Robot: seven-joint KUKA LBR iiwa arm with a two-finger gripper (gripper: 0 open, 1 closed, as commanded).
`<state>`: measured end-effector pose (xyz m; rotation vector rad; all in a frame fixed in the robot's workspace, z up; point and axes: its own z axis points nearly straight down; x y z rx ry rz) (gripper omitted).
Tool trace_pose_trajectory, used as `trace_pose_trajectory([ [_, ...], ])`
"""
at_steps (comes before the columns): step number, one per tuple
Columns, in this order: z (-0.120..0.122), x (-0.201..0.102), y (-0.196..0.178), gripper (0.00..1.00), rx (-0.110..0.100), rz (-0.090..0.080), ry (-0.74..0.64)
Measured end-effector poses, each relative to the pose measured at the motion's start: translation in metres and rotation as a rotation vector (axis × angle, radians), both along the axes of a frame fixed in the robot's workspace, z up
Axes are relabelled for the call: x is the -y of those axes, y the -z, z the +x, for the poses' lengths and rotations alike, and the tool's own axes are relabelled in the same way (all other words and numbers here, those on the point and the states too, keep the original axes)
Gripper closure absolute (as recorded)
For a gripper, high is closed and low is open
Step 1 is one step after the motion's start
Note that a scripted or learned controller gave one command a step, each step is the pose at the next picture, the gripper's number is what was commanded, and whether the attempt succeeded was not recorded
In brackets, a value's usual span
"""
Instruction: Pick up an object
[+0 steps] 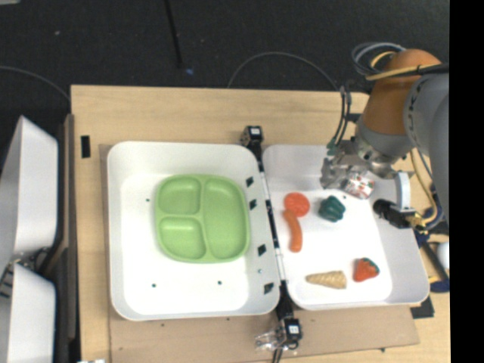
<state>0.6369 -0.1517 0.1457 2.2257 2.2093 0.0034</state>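
Observation:
In the right bin lie an orange-red carrot-like toy, a dark green toy, a tan cone and a red strawberry. My gripper hangs over the bin's far part, just above and right of the green toy, with the orange-banded wrist behind it. Nothing shows between its fingers.
The left bin holds a green sectioned plate. A black divider with clips runs between the bins. Cables and a black fitting sit along the right bin's right side.

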Motion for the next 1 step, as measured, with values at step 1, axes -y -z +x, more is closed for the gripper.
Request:
trace_pose_trajectory([
  [1,-0.0018,0.0003,-0.0441,1.0,0.0,0.001,-0.002],
])
